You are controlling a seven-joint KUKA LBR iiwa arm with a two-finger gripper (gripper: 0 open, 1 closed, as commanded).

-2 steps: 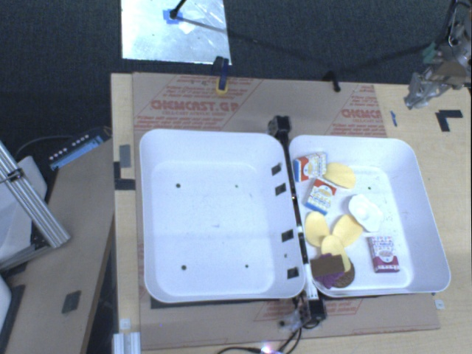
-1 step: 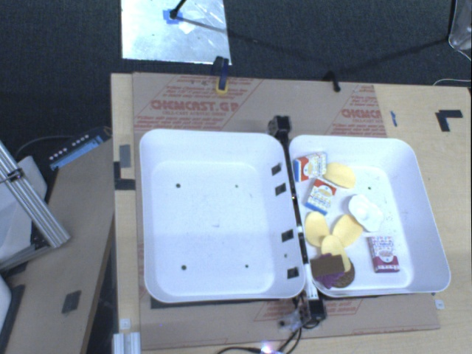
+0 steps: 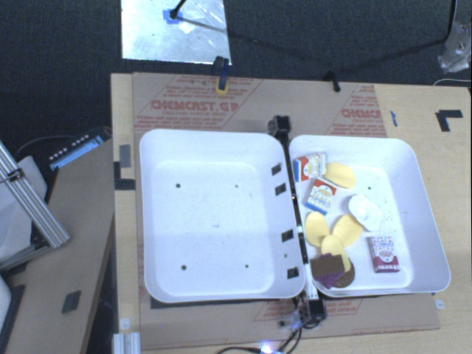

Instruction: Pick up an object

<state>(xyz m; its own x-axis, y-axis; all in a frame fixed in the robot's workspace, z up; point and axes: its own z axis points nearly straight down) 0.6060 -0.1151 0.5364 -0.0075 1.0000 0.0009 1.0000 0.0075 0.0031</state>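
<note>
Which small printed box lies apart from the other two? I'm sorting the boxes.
The red-and-white box at the right bin's near right; the other two lie together by the divider.

We note two shallow white plastic bins (image 3: 214, 220), smooth, faintly glossy (matt brown cardboard sheet (image 3: 251, 98) beneath); shiny metal plate (image 3: 173, 21).

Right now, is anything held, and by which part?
Nothing is seen held. All items lie loose in the right bin, including the red box and white oval.
</note>
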